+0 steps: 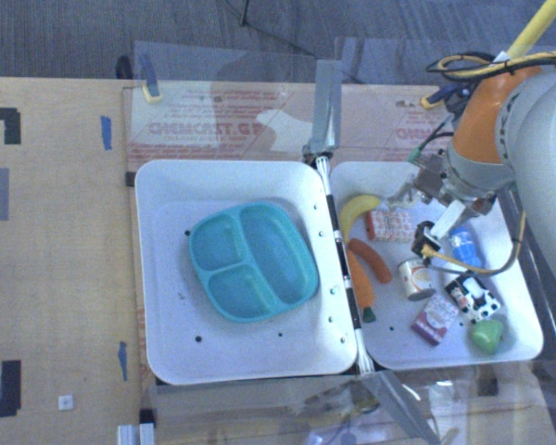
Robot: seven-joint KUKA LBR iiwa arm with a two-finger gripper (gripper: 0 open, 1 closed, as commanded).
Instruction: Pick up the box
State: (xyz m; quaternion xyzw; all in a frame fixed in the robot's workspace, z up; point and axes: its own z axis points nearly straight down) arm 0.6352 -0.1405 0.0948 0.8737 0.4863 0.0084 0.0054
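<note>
Fingers [415, 191] blurred, spread untellable, pink box [434, 321] flat, long axis lower-left to upper-right

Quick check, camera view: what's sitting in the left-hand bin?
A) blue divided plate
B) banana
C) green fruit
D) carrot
A: the blue divided plate lies alone in the left-hand bin, while the banana, carrot and green fruit are all in the right-hand bin.
</note>
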